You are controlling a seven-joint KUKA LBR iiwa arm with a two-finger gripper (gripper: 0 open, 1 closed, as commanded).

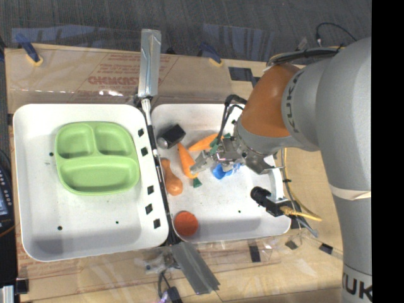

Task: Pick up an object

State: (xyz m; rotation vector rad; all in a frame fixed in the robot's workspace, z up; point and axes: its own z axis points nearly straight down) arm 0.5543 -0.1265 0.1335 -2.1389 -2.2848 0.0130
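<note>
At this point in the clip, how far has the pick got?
Done: the gripper is down in the right bin, among the carrots and a blue object. In hand: apparently closing in on that cluster; the view does not settle whether anything sits between the jaws. Left: a confirmed grasp and lift. The orange ball, black object and green tray lie untouched.

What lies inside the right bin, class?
The right bin holds orange carrots, an orange ball, a black piece and something blue. The arm covers whatever lies beneath it.
</note>
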